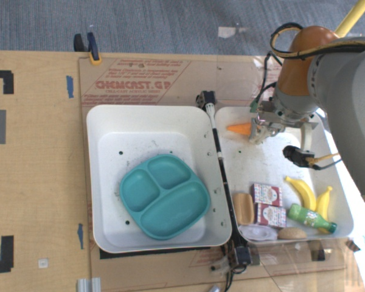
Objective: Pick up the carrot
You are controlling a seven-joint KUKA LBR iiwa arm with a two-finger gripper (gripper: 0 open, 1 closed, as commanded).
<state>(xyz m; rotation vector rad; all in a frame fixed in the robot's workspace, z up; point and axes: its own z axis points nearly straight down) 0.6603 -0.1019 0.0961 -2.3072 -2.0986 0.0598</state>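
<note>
The carrot [238,128] lies at the far left corner of the right bin [344,181], with the hand [258,134] lowered at its thick right end; whether the hand is clenched or released cannot be told. The carrot is probably a light, stiff, smooth toy, best taken across its thicker end, since the taper could slip.

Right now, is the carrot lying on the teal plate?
No, the carrot lies in the right bin, while the teal plate sits in the left bin.
</note>
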